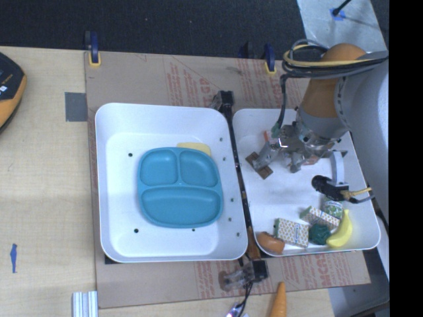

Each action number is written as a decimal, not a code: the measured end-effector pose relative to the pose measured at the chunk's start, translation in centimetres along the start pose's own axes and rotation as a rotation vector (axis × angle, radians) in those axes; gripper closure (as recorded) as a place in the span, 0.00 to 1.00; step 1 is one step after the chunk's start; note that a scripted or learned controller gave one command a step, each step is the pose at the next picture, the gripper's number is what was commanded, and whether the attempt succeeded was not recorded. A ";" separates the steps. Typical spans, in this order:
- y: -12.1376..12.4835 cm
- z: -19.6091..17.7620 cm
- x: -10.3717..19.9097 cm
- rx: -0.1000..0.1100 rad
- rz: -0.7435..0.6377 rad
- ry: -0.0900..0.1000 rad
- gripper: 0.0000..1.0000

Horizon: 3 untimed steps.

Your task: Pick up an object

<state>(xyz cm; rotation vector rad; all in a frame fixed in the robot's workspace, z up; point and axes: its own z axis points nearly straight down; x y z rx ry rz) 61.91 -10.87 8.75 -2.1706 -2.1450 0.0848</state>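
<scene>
Pick-up trial at the approach stage, viewed from the near side of the table (46,177). Along the near edge of the right bin (291,197), from its near left corner rightward, lie a brown-orange roll (269,243), a patterned carton (292,232), a dark green lump (320,234) and, in the near right corner, a banana (340,230), all close-packed. Farther in, toward the bin's far left part, the hand (279,158) hangs low over the bin floor; whether it is open or closed cannot be told from here. A small brown piece (260,164) lies just beside it, on the side toward the left bin (106,177), and nothing can be seen held. The left bin carries a blue divided plate (180,187) at its middle, with a pale yellow item (193,148) showing past the plate's far edge. Judgement: the grasp is not yet made, and the brown piece is the likely target. The next move calls for centring on it, closing, and lifting straight up clear of the bin wall
</scene>
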 end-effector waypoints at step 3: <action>-5.4 -10.4 5.4 -0.102 -0.020 -0.021 1.00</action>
